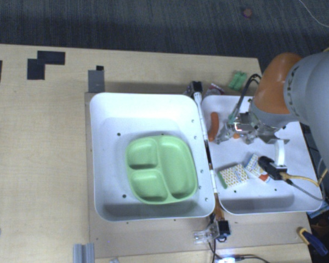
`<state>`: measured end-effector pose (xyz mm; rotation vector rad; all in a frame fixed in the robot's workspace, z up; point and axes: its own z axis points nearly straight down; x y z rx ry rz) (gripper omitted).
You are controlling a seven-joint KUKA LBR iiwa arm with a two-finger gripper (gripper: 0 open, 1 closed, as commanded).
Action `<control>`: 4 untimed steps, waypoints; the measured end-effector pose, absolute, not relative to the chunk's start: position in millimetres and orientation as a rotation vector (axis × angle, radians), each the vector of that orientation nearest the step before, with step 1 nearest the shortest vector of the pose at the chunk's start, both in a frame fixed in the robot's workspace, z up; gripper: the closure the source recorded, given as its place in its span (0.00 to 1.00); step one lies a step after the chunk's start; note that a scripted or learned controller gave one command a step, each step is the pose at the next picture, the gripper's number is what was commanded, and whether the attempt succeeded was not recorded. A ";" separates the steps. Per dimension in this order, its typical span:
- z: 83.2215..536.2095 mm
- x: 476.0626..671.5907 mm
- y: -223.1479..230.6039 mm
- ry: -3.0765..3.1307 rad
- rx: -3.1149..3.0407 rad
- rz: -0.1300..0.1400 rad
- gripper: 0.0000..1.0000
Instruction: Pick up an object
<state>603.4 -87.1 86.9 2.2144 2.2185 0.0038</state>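
A KUKA arm's gripper (237,129) hovers low over the right bin (296,201), its state impossible to tell, with an orange sausage-shaped object (214,125) just beside it at nine o'clock; a patterned packet (233,175) lies at six o'clock, while a green divided tray (160,169) sits in the left bin (107,147)

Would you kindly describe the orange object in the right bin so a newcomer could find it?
Find the right bin. Against its left wall, near the far end, lies a slim orange stick-like piece. Unlike the patterned packets nearer the camera, it is plain and elongated.
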 end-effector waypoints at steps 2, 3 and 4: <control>124.3 619.3 -176.7 2.220 2.215 0.002 1.00; 123.8 619.5 -175.3 2.223 2.215 0.003 0.00; 86.4 564.7 -117.4 2.223 2.214 0.006 0.00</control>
